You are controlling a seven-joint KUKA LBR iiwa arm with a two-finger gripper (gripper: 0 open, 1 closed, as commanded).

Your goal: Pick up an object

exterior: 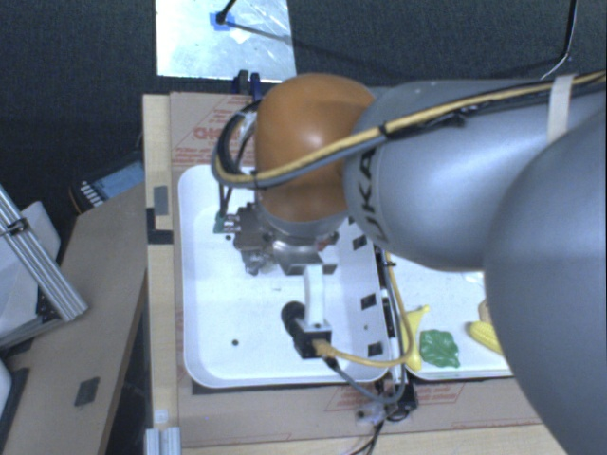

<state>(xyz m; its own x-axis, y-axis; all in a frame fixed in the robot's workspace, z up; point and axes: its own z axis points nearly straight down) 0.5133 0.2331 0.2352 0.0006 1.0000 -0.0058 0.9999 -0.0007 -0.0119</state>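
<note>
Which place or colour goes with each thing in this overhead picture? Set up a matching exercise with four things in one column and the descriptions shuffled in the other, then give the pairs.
Things:
1. band above the arm's wrist
2. small flat object
3. left bin
4. foil-like sheet

Descriptions:
A. white, under the arm's wrist
B. green, lying in the right bin
C. orange
D. silvery, on the dark surface beyond the bench

Pairs: 1-C, 2-B, 3-A, 4-D

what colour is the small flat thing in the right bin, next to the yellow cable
Green: the flat thing shows best in the camera view, low in the right bin.
</note>
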